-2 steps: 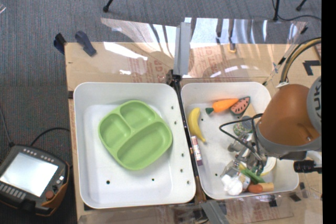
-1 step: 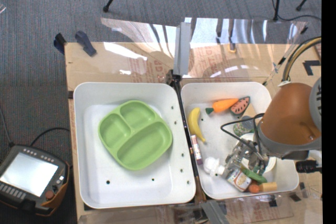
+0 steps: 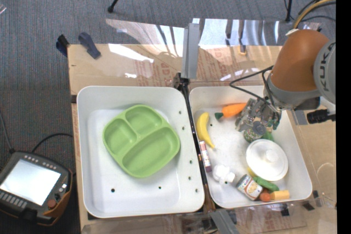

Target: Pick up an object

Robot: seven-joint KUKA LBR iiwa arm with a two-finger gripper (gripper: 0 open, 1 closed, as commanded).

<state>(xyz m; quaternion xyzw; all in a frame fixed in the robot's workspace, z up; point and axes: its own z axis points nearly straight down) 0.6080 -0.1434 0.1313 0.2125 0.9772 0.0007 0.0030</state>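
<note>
The gripper [image 3: 256,120] hangs low in the right bin [image 3: 300,145]; whether it holds anything, I cannot tell; carrot [image 3: 235,109] just left, white lid [image 3: 267,158] below

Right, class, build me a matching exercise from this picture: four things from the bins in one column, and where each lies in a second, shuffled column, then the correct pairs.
Things
1. green divided plate
2. banana
3. carrot
4. white lidded bowl

Places
A. right bin, near its front right corner
B. left bin, alone in its middle
C. right bin, along its left side
D. right bin, near the back wall, beside the gripper

Pairs: 1-B, 2-C, 3-D, 4-A
</note>
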